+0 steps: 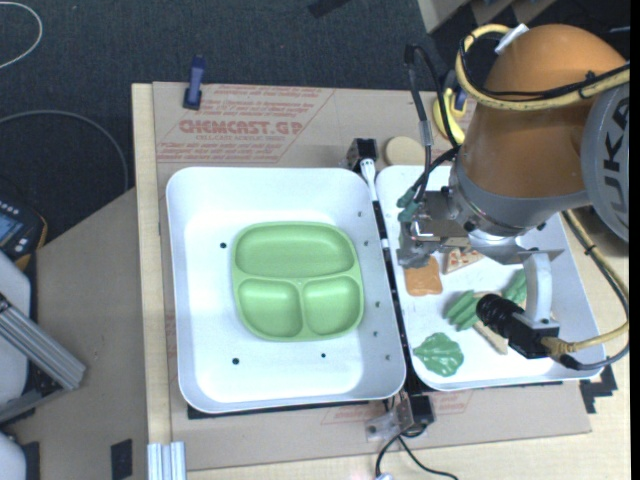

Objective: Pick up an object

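A green divided plate [297,279] is seen lying in the left bin [200,298]. In the right bin [580,288], the gripper [418,243] is positioned low, just above an orange piece [424,281] near the dividing edge; green items [438,352] are scattered nearby. Its grip cannot be told.

We count 2 white bins: the left bin [190,298] and the right bin [580,278]. The left bin holds 1 green divided tray [297,278]. The right bin holds 1 orange piece [424,281] and 3 green pieces [438,352].
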You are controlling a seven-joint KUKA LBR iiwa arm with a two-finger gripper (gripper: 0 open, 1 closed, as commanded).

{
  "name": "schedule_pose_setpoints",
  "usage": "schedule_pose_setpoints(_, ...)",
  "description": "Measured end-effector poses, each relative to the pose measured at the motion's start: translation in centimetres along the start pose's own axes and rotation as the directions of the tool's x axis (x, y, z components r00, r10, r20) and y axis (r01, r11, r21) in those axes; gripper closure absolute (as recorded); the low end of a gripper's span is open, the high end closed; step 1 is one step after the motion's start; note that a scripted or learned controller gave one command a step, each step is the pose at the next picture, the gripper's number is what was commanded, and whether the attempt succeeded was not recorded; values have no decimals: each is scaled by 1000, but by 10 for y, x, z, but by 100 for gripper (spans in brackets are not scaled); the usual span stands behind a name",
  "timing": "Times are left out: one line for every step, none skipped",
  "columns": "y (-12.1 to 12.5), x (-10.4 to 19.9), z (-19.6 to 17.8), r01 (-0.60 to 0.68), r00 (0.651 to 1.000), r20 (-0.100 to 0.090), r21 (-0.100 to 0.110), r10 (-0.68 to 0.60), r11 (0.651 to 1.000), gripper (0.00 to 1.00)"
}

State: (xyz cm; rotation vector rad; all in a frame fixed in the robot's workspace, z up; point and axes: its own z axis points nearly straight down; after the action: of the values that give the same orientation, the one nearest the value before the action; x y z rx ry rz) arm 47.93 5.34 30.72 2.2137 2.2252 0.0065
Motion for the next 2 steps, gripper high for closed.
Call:
schedule_pose_setpoints(5, -21, -128, -5, 1000, 0, -12, 5, 1000, 100)
schedule_pose_setpoints(0, -56, -68, -8, 1000, 1, 9, 8, 1000, 100)
